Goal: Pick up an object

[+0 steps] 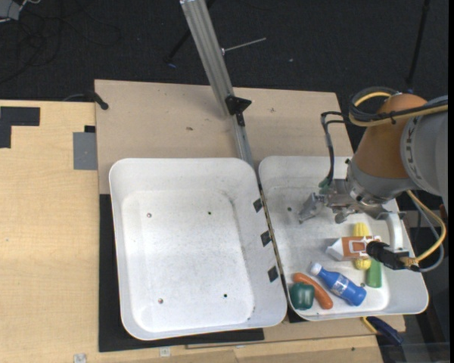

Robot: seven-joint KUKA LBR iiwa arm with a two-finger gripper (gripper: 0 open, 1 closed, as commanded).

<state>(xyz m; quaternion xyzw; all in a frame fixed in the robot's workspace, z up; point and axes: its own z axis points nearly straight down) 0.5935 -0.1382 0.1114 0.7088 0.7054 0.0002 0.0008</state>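
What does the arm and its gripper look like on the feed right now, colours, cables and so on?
The arm has a grey body with a broad orange band above the wrist, rounded in shape. Yellow and black cables loop over the top of the orange section, and more cable hangs along its right side. The gripper is small, grey metal, with thin fingers.

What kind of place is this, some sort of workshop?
Probably a robotics lab bench: a grey robot arm reaches over two white bins, the right one holding small toys such as a blue bottle, with cables on dark carpet behind.
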